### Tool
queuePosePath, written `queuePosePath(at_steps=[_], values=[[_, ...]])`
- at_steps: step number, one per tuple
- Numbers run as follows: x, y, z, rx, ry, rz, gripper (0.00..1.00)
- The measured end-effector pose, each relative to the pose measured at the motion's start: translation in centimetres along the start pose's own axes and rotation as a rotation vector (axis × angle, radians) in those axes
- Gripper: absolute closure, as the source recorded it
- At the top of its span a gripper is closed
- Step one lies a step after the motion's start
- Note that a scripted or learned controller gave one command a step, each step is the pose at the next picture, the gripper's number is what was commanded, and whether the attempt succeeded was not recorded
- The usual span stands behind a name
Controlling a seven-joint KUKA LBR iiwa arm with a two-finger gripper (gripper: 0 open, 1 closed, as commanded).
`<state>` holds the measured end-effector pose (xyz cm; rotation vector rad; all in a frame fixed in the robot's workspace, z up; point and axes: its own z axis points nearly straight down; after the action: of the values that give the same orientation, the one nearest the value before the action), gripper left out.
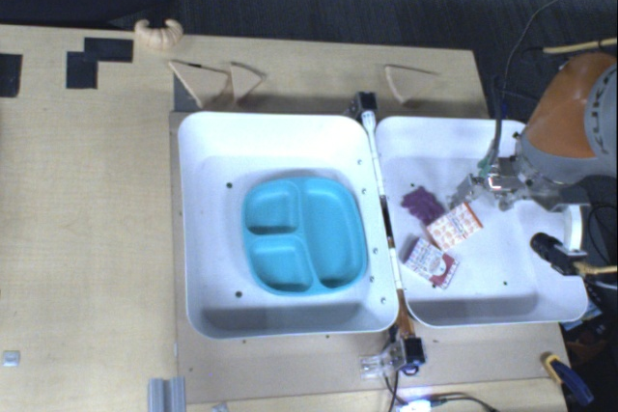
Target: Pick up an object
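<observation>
So from my end I'm looking down on the desk (87, 236), light wood, taking up most of the view, with the two white bins sitting side by side in the middle. The left bin (208, 207) has a big turquoise divided tray (304, 232) lying flat in it, three compartments, pretty much centered. The right bin (502, 294) is where the small stuff is.

The arm (579, 125) comes in from the right, grey with that orange band, and it's leaning over the right bin's upper right area. The hand (486, 183) sits low over the bin, right next to the top edge of the red and white packet (453, 229). Honestly I can't tell if it's spread or closed from this angle, it's just a blurry metallic clump, and I don't see anything clearly between its tips.

Objects in the right bin: the red and white packet is near the middle, tilted. Just below and left of it is a dark maroon packet (430, 262) with a pale label, touching or nearly touching it. Up and left is a small purple thing (421, 203), lumpy, close to the bin's left wall
</observation>
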<state>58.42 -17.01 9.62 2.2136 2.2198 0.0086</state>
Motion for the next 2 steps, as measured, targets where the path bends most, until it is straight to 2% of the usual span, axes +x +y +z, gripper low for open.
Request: queuePosePath(at_steps=[1, 2], values=[[0.04, 0.0, -0.95, 0.001, 0.0, -0.002, 1.0], [0.04, -0.01, -0.94, 0.001, 0.0, -0.002, 0.0]])
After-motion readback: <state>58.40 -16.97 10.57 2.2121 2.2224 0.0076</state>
